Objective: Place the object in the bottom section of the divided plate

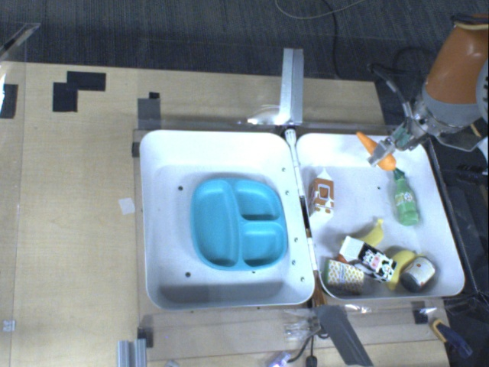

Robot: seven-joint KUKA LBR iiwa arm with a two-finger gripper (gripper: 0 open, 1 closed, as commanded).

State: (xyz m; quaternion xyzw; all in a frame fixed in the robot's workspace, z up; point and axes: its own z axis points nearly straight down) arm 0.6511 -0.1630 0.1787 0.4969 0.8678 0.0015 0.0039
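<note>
green bottle [405, 199], small carton [322, 193], banana [374, 234]

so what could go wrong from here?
1. The end effector sits at the orange carrot hard against the right bin far wall; a firm grasp isn't evident, so it may slip.
2. The green bottle lies close below and could get knocked.
3. The blue divided plate has narrow sections, so the drop could miss.

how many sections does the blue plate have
3. The blue divided plate in the left bin has one long section along its left side and two smaller ones on its right, upper and lower.
</note>
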